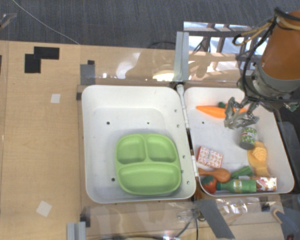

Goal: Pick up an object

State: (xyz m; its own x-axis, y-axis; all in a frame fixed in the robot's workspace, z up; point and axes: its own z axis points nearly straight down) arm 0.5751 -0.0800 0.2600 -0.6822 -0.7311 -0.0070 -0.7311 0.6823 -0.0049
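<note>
My gripper (239,117) hangs over the back of the right bin (286,160), open, its metal fingers (231,118) spread just right of an orange carrot (210,111) with a green top. Nothing is clearly held between them. A small green-labelled can (248,136) lies just below the gripper. Further forward are a yellow toy food (257,156), a red-and-white box (210,157), an orange-brown piece (218,174), a red piece (209,185) and a green bottle (241,185) lying on its side.
The left bin (97,134) holds a green divided plate (148,163) at its front. A metal divider post (180,59) stands behind the seam between the bins. The arm's orange band (289,49) looms over the right bin's back right corner.
</note>
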